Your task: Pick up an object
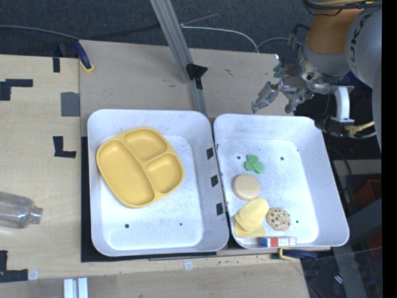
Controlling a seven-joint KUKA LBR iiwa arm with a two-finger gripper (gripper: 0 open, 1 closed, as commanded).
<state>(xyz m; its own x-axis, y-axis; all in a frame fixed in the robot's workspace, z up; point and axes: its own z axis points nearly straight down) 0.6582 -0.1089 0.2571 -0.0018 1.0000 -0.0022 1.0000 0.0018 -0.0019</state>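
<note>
Plywood bench (142,73) seen from above at a slant, bearing two shallow white bins side by side. Candidate objects lie clustered in the lower half of the right bin (313,166): a green clover-shaped piece (254,163), a beige round disc (246,186) just below it, a pale yellow rounded piece (251,216) touching the disc's lower edge, a chocolate-chip cookie (278,218) just beside that, and a small red, white and blue bar (277,241) against the bin's near wall. The left bin (105,228) holds a yellow divided plate (140,165). The gripper (277,97) hangs at the upper right of the frame, beyond the right bin's far rim, well apart from every object; its fingers are spread and carry nothing. Risk: the objects sit flat and crowded, so a descent could straddle two at once, or close above a thin piece and lift nothing.
</note>
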